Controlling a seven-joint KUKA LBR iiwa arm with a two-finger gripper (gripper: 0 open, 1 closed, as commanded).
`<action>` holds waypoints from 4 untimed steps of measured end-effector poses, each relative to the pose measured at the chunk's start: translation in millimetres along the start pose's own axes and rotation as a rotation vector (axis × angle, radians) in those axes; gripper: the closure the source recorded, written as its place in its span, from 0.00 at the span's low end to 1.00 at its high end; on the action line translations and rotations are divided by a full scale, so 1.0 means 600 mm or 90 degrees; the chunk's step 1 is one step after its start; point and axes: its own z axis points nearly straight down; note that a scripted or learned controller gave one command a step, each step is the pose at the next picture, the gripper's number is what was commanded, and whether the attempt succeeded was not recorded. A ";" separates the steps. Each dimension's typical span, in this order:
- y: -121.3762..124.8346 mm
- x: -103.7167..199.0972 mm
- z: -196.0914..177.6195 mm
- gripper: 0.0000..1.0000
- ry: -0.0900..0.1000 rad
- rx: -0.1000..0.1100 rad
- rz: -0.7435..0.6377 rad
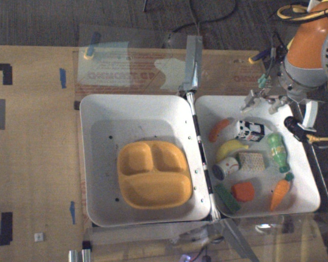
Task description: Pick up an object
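Orange-banded arm (311, 48) up top right, gripper (261, 102) hanging over the back rim of the right bin (312, 200), fingers spread wide, nothing between em. Underneath, loose in that bin: carton (250, 130), banana (231, 148), green bottle (276, 150), carrot (280, 194). Yellow tray (153, 173) over in the left bin (98, 124).

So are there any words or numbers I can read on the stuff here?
None can be read.
Clear plastic sheet taped to the brown bench: faint rows of print, too blurred to read.
Small black-and-white carton in the right white bin: markings too small to read.
Green plastic bottle: label unreadable.
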 end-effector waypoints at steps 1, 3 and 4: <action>-0.063 -0.092 0.112 0.00 -0.007 -0.022 0.020; 0.025 -0.059 0.127 0.00 -0.011 -0.024 0.057; 0.030 -0.057 0.107 1.00 -0.012 -0.029 0.056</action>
